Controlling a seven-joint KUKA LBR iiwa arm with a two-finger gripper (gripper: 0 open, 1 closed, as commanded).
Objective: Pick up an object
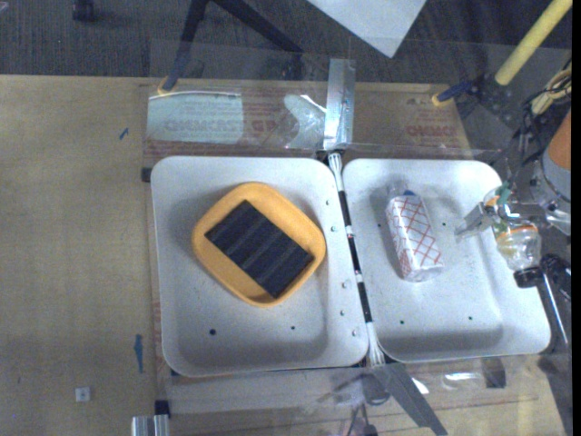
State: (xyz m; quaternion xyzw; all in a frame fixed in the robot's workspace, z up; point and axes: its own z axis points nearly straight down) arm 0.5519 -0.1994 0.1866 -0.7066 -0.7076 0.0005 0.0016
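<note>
A white packet with a red check pattern (413, 236) lies in the right bin (472, 334), a little left of the bin's middle. In the left bin (182, 334) rests a yellow-orange rounded block with a black ribbed top (259, 243). My gripper (495, 216) hangs over the right bin's right rim, to the right of the checked packet and apart from it. Nothing shows held in it. The arm's orange band (563, 143) is at the view's right edge.
Clear tape and a metal bracket (339, 107) sit behind the bins on the wooden bench. A yellow-handled clamp (536, 30) lies at the back right. Cables and arm hardware (545, 280) crowd the right bin's right side.
</note>
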